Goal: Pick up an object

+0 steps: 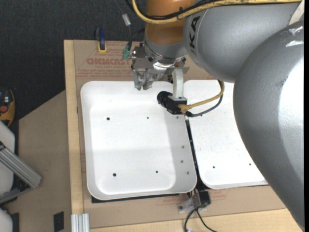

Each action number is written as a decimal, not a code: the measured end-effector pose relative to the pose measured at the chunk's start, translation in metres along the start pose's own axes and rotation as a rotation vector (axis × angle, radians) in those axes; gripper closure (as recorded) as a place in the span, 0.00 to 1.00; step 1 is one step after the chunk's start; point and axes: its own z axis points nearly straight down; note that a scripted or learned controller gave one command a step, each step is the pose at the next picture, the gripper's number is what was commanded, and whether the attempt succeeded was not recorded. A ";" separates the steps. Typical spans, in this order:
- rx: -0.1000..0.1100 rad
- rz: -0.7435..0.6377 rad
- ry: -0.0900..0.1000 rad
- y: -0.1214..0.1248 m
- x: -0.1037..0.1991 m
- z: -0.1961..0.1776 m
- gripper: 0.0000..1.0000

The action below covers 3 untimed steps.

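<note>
- Hanging low over the far rim of the left bin (96,144), the gripper (144,81) points down as though set for a pick there; we cannot tell whether it is apart or together, and we see nothing clamped in it
- Just beside it, a black fitting (169,103) on a yellow cable (207,104) dangles over the seam between the bins; we judge it part of the rig, not something to pick
- Where the object lies we cannot tell: the arm (251,47) covers the far rims and much of the right bin (227,144)
- We count one arm, one gripper and two bins side by side, touching along the seam
- We count four dark dots on the left bin's floor and two on the right's
- One brown board (72,129) lies under both bins, likely to keep them level, with one blue clamp (101,41) at its far edge, likely pinning it
</note>
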 end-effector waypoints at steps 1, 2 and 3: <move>-0.013 0.010 -0.001 -0.011 -0.016 -0.052 1.00; -0.012 0.014 -0.003 -0.017 -0.062 -0.073 1.00; 0.000 0.000 0.000 -0.015 0.034 -0.015 1.00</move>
